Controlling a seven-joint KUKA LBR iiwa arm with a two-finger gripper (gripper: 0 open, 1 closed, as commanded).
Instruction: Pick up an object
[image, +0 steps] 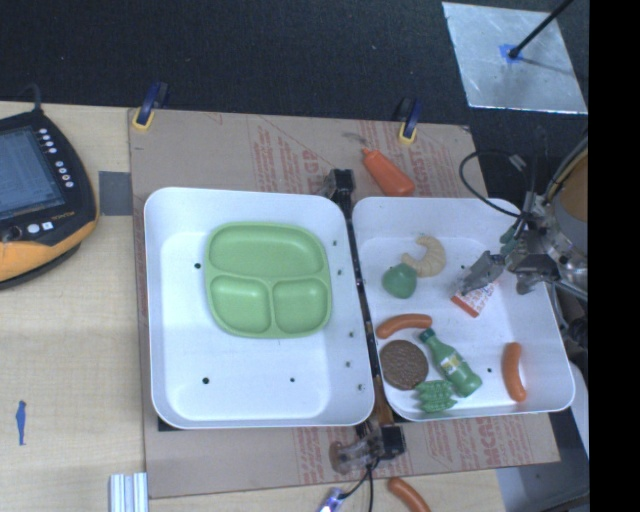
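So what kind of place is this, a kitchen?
Probably not a kitchen; it looks like a robot test bench. Two white bins sit on clamped cardboard, a robot arm reaches over toy food like a green bottle, and a control tablet lies nearby.

A green divided plate (268, 277) lies in the left bin (170, 390); a teach pendant (40, 200) sits left of that bin; an orange carrot (387, 172) lies beyond its far right corner.

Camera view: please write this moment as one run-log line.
gripper: over right bin, upper right part | held: nothing seen between fingers | nearest: small red-white item | left bin: green tray
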